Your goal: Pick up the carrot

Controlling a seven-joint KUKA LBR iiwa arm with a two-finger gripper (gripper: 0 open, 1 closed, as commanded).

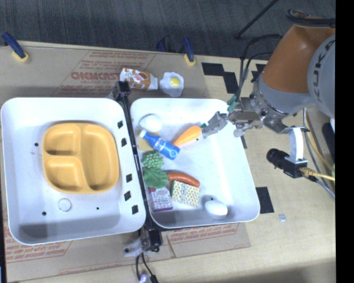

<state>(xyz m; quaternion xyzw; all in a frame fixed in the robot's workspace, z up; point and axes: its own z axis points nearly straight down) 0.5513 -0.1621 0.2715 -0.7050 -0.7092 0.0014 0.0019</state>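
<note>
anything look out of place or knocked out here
Yes: a small carton and a fried egg lie on the cardboard behind the right bin, outside both bins. The other items sit inside it.

Both bins (23, 158) look like smooth white plastic to you, slightly glossy. The yellow tray (81, 156) at 9 o'clock is matt plastic. The carrot (187, 135) has a smooth, faintly shiny plastic look, same for the sausage (183, 178). The bench (94, 69) is printed matt cardboard. At 2 o'clock, the arm's (295, 58) orange band looks satin-smooth.
</note>
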